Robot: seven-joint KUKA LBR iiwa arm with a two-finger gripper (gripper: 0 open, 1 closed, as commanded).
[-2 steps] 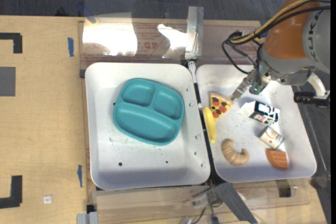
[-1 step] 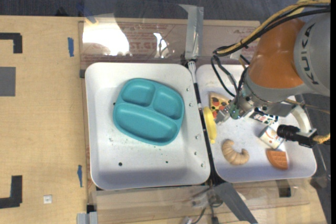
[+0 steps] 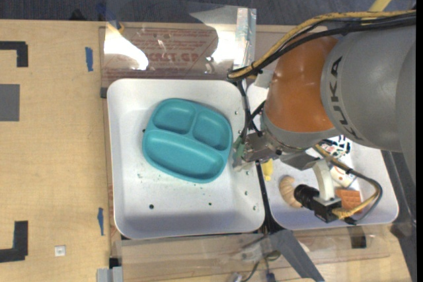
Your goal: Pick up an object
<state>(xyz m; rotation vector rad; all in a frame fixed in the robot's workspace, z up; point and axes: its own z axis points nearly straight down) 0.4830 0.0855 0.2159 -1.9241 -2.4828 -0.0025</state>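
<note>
Camera view: the left white bin (image 3: pixel 125 205) holds a teal divided plate (image 3: pixel 187 139), lying flat near its middle. The right white bin (image 3: pixel 383 208) holds several small objects (image 3: pixel 288 188), mostly hidden beneath the arm (image 3: pixel 344 89). The gripper (image 3: pixel 246 150) sits at the divide between the bins, just beside the plate's right edge; whether its fingers are spread or closed I cannot tell. The counter (image 3: pixel 49 162) is pale wood.

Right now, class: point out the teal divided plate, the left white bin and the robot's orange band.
teal divided plate (image 3: pixel 187 140): camera view, on its central ridge.
left white bin (image 3: pixel 132 205): camera view, on bare floor near its front-left corner.
orange band (image 3: pixel 297 92): camera view, on its curved side.
</note>
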